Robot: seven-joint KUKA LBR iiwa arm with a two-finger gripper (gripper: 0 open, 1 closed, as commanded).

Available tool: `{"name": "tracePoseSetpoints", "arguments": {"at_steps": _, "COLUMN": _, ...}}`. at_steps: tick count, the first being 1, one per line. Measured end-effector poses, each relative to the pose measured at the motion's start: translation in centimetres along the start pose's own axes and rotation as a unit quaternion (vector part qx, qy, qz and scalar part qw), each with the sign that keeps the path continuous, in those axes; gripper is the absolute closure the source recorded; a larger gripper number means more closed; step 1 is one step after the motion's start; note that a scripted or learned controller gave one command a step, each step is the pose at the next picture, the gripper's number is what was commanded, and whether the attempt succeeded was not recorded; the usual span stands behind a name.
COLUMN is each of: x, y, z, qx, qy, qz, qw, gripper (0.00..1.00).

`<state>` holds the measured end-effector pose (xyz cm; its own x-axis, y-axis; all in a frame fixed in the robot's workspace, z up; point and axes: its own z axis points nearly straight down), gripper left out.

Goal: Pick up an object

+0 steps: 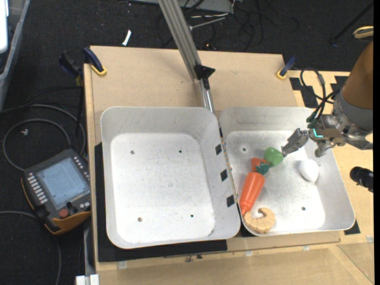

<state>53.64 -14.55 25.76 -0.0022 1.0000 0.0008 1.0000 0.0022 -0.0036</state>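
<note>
The right bin (332, 215) holds several toy items. An orange carrot (252, 190) with a green top lies along its left side, and a round green piece (274, 155) rests just above the carrot's leafy end. A white egg-shaped object (309, 170) lies toward the right. A tan curled pastry (261, 219) rests near the front rim. My gripper (308, 146) hangs over the right bin's upper right part, open, with one fingertip close to the green piece and the white object just below it. Nothing is between its fingers.
The left bin (113, 177) stands beside the right one, their rims meeting at the middle. A slanted metal pole (181, 31) rises behind the bins. A teach pendant (57, 186) lies on the floor at the left. Clamps sit on the bench's back corners.
</note>
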Motion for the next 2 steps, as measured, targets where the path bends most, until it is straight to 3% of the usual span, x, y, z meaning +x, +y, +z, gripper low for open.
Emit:
{"name": "tracePoseSetpoints", "arguments": {"at_steps": 1, "x": 0.0, "y": 0.1, "z": -0.2, "qx": -0.002, "qy": 0.0, "qz": 0.001, "qw": 1.0, "gripper": 0.0}}
{"name": "tracePoseSetpoints", "arguments": {"at_steps": 2, "x": 0.2, "y": -0.1, "z": 6.2, "qx": 0.002, "qy": 0.0, "qz": 0.002, "qw": 1.0, "gripper": 0.0}}
